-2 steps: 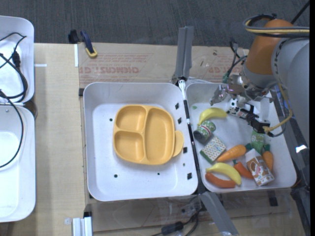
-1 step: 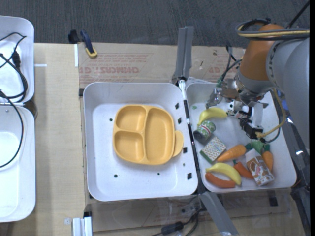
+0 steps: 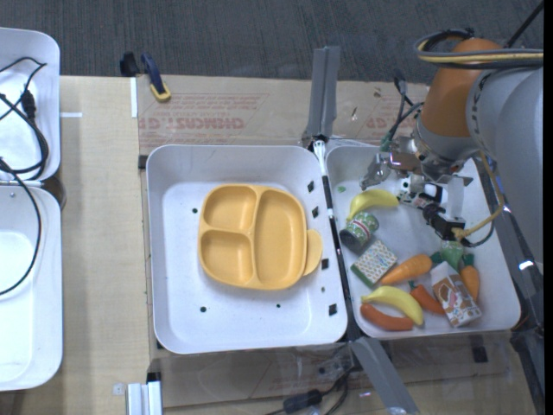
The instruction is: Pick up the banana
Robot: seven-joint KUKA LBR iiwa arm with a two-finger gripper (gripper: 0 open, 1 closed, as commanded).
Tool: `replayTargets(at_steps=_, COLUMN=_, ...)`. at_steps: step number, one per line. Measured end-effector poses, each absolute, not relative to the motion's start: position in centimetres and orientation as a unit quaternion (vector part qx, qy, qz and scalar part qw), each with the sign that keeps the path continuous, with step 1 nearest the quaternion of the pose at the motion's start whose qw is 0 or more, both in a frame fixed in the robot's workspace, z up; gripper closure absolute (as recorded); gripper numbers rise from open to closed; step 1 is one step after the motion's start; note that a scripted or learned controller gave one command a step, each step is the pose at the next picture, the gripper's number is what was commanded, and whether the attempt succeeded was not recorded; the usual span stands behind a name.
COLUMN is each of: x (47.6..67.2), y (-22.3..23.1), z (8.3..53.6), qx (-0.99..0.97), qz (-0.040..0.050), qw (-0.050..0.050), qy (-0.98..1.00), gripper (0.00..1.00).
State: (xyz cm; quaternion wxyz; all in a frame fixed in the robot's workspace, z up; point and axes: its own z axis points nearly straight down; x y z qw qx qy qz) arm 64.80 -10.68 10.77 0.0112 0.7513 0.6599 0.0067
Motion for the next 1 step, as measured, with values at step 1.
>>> replayTargets(at_steps=1, x=65.03, y=-12.77, z=10.81, qx=0.714, qz=0.0097, qw=0.009, qy=0.7, gripper=0.0)
